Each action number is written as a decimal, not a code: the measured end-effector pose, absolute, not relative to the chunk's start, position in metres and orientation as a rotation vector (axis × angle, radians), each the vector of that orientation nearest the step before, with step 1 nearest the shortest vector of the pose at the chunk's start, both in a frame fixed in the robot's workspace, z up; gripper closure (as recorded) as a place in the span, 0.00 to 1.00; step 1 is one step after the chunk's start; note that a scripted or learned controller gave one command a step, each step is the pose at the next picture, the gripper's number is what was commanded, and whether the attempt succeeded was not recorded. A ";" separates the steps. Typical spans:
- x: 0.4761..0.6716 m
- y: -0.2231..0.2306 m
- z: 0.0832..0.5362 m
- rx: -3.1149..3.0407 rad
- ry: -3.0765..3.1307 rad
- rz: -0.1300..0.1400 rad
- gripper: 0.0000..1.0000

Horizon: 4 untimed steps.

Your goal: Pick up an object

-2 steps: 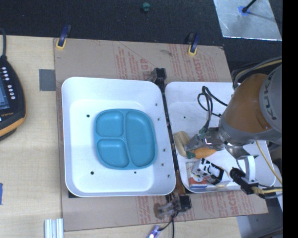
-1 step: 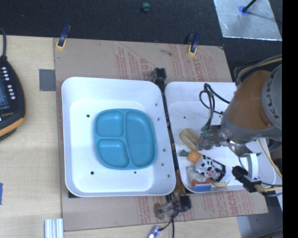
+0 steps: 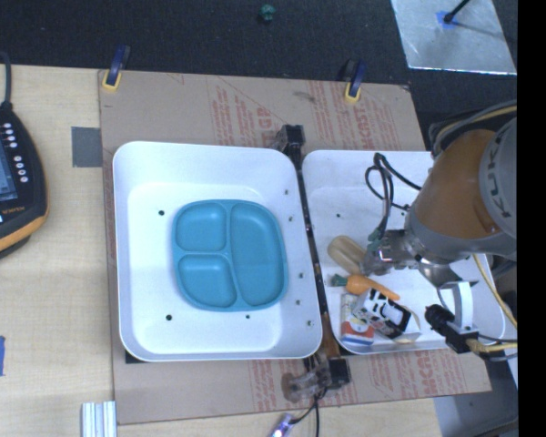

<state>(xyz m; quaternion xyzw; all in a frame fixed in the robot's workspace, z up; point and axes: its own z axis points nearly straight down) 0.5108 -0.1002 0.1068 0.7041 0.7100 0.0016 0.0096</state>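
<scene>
Sitting side by side — two bins (image 3: 136, 244), one blue plate (image 3: 229, 253).

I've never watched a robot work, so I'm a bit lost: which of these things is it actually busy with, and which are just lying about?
Part of the job:
- the arm, reaching into the right bin
- the objects heaped there: a wooden piece, an orange piece, a printed cup

Just lying about:
- blue divided plate in the left bin
- control pad
- two clamps
</scene>
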 end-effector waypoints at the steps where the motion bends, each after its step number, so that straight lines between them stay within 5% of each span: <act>1: 0.531 -0.101 0.097 2.213 2.226 0.001 0.00; 2: 0.572 -0.119 0.096 2.213 2.223 0.007 0.00; 3: 0.529 -0.111 0.091 2.217 2.230 -0.005 0.00; 4: 0.555 -0.133 0.092 2.220 2.225 -0.002 0.00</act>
